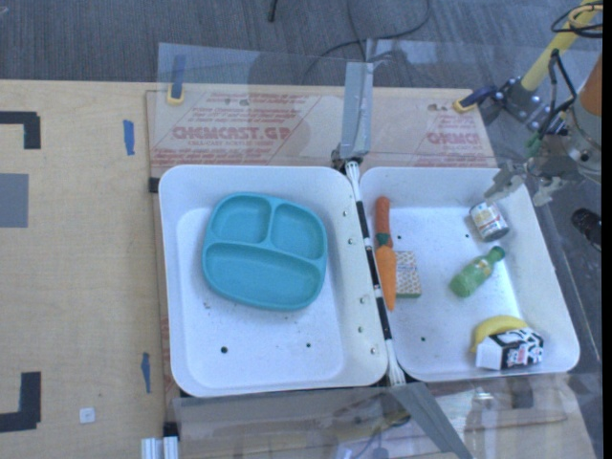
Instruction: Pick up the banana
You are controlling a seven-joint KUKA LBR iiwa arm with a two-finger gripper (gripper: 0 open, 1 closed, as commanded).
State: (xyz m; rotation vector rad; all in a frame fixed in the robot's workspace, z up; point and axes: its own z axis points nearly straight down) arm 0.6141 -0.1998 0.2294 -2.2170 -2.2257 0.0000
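Observation:
The yellow banana [495, 328] lies near the front right corner of the right bin [430, 352]. A small black-and-white milk carton [513, 350] rests against its near side and hides part of it. My gripper [521, 187] hovers over the bin's far right corner, well behind the banana. Its fingers are spread open with nothing between them. A small tin can [489, 221] sits just in front of and below the gripper.
A green bottle [475, 273] lies between the can and the banana. An orange carrot [384, 251] and a sponge [408, 273] lie along the right bin's left wall. The left bin [182, 352] holds a blue divided plate [265, 251].

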